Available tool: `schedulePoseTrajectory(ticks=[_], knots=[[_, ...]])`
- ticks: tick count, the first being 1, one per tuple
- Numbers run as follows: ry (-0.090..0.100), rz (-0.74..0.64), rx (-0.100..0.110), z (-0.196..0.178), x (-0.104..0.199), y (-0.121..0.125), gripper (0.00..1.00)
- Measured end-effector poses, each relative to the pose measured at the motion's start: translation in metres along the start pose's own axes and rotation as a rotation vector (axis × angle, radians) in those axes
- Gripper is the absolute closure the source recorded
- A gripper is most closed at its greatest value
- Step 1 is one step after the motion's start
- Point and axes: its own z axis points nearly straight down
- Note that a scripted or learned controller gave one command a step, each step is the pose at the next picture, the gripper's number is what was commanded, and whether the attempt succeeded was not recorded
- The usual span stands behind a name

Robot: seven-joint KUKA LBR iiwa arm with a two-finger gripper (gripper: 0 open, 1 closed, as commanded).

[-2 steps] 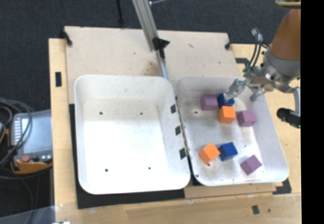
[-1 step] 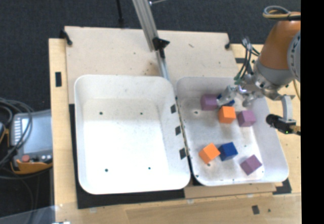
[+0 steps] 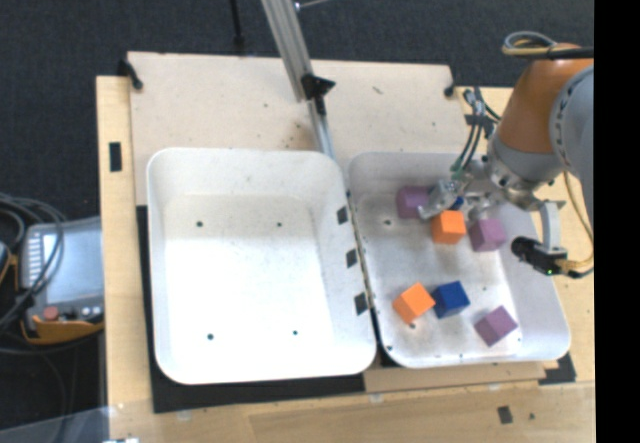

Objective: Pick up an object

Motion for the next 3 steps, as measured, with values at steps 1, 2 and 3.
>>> schedulePoseTrajectory(ticks=[1,2,3], knots=[[-0.001,0.002,-0.007,-0.014,-0.001,0.001,1.0],[0.0,-0.001,-0.008,-0.058,-0.003,0.003,1.0],[-0.001,-0.005,-0.009,-0.104,-0.01,0.008,1.0]])
